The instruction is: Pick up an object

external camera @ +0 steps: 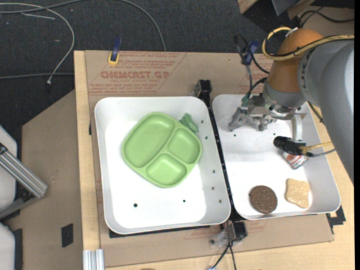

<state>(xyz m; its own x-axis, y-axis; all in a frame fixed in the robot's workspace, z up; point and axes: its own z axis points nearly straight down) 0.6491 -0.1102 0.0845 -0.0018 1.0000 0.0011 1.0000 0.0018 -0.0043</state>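
- Two shallow white bins sit side by side on the counter (135, 72): the left bin (115, 198) and the right bin (247, 162).
- You will find the gripper (248, 124) over the far part of the right bin, close to the wall it shares with the left bin. Its fingers are spread apart, and bare bin floor shows in the gap between them.
- Locate the brown disc (262, 198) lying flat near the right bin's near edge. A tan lumpy piece (297, 193) lies just beside it, not touching.
- Note a small red-and-white item (297, 161) beyond the tan piece; you cannot tell what it is.
- Check the left bin: a green divided plate (162, 149) with three compartments lies there at a diagonal. A small dark green piece (189, 122) touches its far rim.
- Treat every listed object as apart from the gripper.
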